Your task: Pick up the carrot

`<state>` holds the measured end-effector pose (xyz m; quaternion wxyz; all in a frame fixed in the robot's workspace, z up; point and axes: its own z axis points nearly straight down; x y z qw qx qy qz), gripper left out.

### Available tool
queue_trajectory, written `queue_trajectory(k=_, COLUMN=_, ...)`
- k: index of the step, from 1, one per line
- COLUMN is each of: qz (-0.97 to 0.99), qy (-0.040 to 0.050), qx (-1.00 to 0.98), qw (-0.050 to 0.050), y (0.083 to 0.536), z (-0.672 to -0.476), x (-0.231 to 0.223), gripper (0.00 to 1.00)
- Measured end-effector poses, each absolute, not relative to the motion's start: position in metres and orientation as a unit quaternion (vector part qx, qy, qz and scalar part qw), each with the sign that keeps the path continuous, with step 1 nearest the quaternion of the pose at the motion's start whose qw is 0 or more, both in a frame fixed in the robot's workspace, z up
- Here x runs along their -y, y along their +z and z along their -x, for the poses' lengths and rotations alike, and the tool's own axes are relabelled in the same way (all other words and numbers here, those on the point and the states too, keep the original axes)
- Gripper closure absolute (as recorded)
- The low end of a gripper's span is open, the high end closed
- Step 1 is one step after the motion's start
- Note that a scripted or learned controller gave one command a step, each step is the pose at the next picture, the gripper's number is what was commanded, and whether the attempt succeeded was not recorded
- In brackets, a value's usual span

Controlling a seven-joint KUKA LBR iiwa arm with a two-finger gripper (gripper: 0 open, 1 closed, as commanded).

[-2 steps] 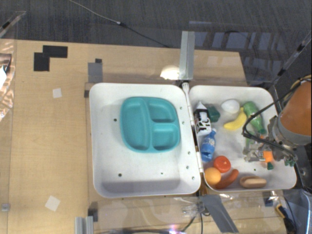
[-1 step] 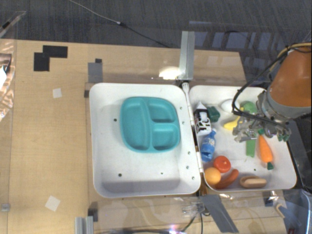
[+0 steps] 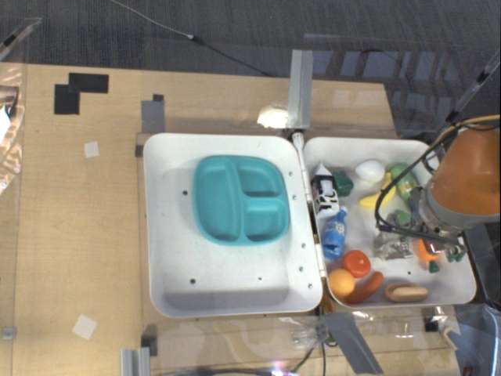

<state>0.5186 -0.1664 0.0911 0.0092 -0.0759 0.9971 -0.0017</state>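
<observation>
The arm (image 3: 470, 180) hangs low over the right bin (image 3: 468, 288), with the tool (image 3: 407, 245) down among the toy food near that bin's right wall. The carrot (image 3: 427, 251), a small orange piece with a green end, lies just right of the tool, close against it and partly hidden under the wrist. Whether the tool is apart or together cannot be told from here, nor whether it touches the carrot; nothing shows clearly between its tips.

Judging by this, the reach is done but the grasp and lift are not: the carrot seems to sit on the bin floor.

Left of the carrot lie a red tomato (image 3: 357, 263), an orange (image 3: 340, 281) and a blue bottle (image 3: 334, 232); a bread roll (image 3: 406, 292) lies below it. The left bin (image 3: 164, 233) holds a teal divided plate (image 3: 240, 200).
</observation>
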Motion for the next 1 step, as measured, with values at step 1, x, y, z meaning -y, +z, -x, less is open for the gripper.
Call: queue_trajectory(k=1, qz=0.076, qy=-0.0026, qx=-0.997, qw=0.010, y=0.0906, z=-0.5191, x=0.1665, gripper=0.00)
